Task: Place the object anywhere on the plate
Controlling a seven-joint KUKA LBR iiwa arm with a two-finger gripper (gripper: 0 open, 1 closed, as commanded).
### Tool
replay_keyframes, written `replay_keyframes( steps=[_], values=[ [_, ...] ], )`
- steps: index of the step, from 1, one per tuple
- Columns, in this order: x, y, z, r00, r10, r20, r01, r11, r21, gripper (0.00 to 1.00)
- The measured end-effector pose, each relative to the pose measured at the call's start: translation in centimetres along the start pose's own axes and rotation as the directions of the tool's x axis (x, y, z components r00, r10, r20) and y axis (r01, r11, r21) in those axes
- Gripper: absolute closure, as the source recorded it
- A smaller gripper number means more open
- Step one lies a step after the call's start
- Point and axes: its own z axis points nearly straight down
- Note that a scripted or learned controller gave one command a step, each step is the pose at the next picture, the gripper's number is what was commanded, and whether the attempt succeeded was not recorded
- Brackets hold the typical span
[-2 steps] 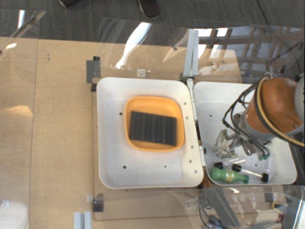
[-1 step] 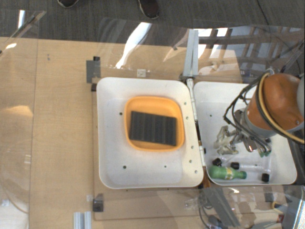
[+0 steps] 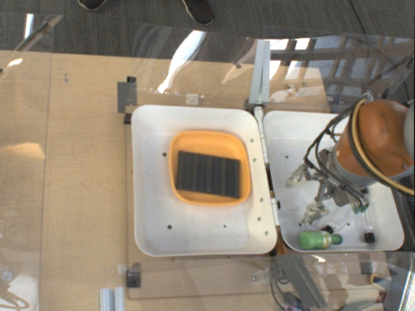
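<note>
Green bottle [image 3: 319,240] is seen lying in the right bin [image 3: 285,141], apart from the orange plate [image 3: 209,142], ungrasped below the tool [image 3: 322,211], whose opening cannot be told.

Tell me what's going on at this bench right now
A grey KUKA arm with an orange band reaches into the right bin, its gripper hanging just above a green bottle lying on its side near the bin's front edge. The bottle is not between the fingers. The orange plate, with a dark ridged insert, sits in the left bin.
</note>
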Motion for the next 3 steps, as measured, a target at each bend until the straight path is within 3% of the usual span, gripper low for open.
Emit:
replay_keyframes(
  steps=[1,2,3],
  values=[
    [-1.3,5.6,-3.2,0.993,0.116,-0.030,-0.115,0.993,0.009,0.00],
    [-2.4,5.5,-4.6,0.993,0.114,0.007,-0.114,0.993,0.012,1.00],
    [-2.7,9.5,-5.7,0.999,0.046,-0.018,-0.047,0.999,-0.011,1.00]
  ],
)
